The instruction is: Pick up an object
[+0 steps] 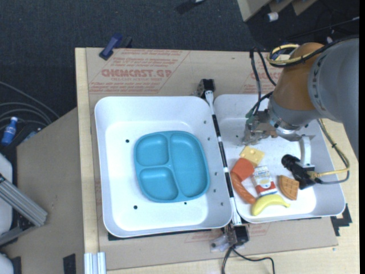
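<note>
Camera view: the gripper [255,131] is low over the back-left part of the right bin [232,114], wrist bent down, arm [319,84] coming in from the right. Can't tell if the pincer is wide or narrow, the wrist body blocks it. Nothing visibly held.

Candidates all sit in the right bin, clustered at the front:
- yellow cheese wedge [252,154], just in front of the gripper, looks apart from it
- red block [243,169], touching the wedge
- orange sausage [243,190], along the bin's left wall
- small carton [263,180], mid cluster
- banana [270,204], at the front edge
- waffle piece [288,187], right of the carton

The left bin [114,153] has just a blue divided plate [171,165], well away from the action.

Step, as I read it: approach/descent, no grasp yet. The wedge is the nearest target.

Next move needs: a short shift toward the front to centre on the wedge, then close and lift straight up. Risk: the wedge is tight against the red block, so the grip may nudge both or slip off the sloped face.
</note>
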### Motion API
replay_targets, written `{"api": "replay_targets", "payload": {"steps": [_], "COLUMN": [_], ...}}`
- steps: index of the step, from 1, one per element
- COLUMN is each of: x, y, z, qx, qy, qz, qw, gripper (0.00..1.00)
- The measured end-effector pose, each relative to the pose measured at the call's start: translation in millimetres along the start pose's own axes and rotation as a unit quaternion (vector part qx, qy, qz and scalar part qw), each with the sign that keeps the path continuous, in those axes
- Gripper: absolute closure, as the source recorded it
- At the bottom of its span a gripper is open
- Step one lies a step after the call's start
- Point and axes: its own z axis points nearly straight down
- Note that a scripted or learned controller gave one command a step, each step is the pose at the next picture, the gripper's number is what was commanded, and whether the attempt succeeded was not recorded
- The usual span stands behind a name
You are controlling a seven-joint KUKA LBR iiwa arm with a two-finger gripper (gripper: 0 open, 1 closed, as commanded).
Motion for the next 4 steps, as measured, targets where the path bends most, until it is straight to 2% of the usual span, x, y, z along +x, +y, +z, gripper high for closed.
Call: {"api": "replay_targets", "payload": {"steps": [1,2,3,4], "x": [0,0,-11,-10], "y": [0,64,-4,-3], "z": [0,10,10,0], "qx": [0.000,-0.001,0.001,0.000], "qy": [0.000,-0.001,0.000,0.000], "qz": [0.000,-0.001,0.000,0.000], "qw": [1.0000,1.0000,1.0000,1.0000], "gripper": [0.00,0.00,0.00,1.00]}}
